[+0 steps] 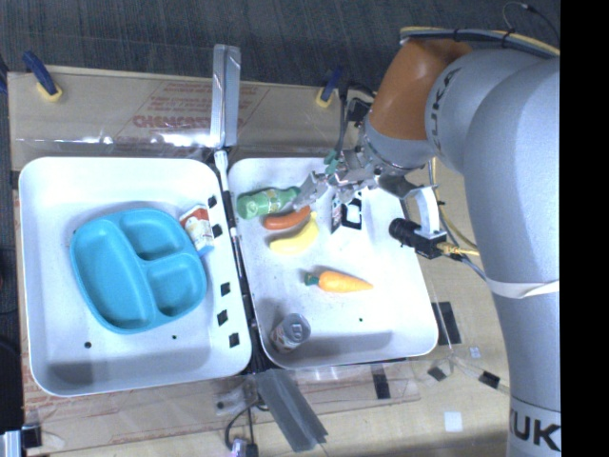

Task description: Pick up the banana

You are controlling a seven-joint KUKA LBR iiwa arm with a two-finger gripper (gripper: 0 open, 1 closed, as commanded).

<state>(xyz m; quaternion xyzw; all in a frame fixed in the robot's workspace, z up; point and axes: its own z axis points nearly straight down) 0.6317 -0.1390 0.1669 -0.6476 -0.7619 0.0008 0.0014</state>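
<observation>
Banana [293, 239] in the right bin [400, 336], gripper [333, 187] poised just above and to its right.

It lies in the upper middle of that bin, touching a red-orange sausage-shaped toy [287, 220] on its upper side, with a green bottle [265, 202] lying just beyond. A carrot [337, 281] sits near the banana on the lower right, and a small metal can [290, 331] stands close to the bin's near wall. The grey arm [495, 179] comes in from the right, its orange band [411, 89] above the wrist. Whether the gripper is spread or closed cannot be told from this angle, and nothing is seen between its tips. In the left bin [48, 350] lies a blue divided tray [140, 268], with a small red-and-white carton [198, 228] touching its upper right corner.
</observation>
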